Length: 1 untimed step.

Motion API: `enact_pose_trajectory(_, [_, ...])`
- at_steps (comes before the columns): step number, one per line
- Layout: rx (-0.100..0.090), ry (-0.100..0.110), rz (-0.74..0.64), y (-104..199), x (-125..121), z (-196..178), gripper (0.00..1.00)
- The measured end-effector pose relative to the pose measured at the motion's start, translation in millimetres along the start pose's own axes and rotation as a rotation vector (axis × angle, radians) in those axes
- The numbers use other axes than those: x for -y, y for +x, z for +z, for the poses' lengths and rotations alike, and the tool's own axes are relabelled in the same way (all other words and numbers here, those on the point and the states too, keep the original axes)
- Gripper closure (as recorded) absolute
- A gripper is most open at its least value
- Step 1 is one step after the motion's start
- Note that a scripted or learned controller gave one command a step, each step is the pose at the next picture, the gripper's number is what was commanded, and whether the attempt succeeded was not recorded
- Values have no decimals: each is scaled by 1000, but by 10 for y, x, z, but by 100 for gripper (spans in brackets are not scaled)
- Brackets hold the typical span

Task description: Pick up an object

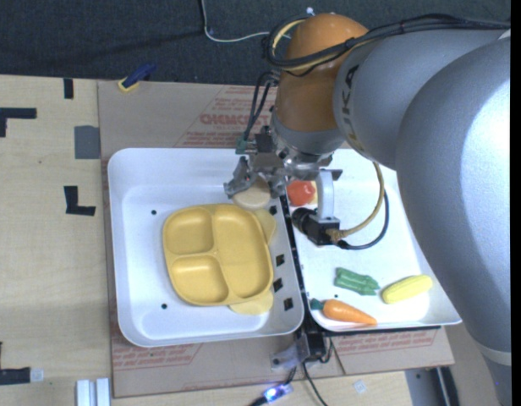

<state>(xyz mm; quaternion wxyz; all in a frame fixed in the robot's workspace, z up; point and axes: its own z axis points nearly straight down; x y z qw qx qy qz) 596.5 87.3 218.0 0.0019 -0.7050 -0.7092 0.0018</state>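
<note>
My gripper (259, 178) hangs over the far right corner of the left bin (134, 227), under the arm's orange band. Directly below it lies a pale beige round piece (250, 199), partly covered by the gripper, and I cannot tell whether the two touch. A yellow divided tray (214, 252) fills the middle of the left bin, just in front of the gripper. A small red-orange object (301, 193) sits in the right bin (413, 227) beside the gripper.
In the right bin's near part lie a green pepper (356, 281), a yellow corn cob (407, 288) and an orange carrot (348, 312). A pale yellow piece (254, 304) pokes out under the tray's near edge. The grey arm covers the right bin's far side.
</note>
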Motion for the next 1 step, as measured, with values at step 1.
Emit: enact_pose_trajectory(1, [-1, -4, 3, 97, -39, -159, 100])
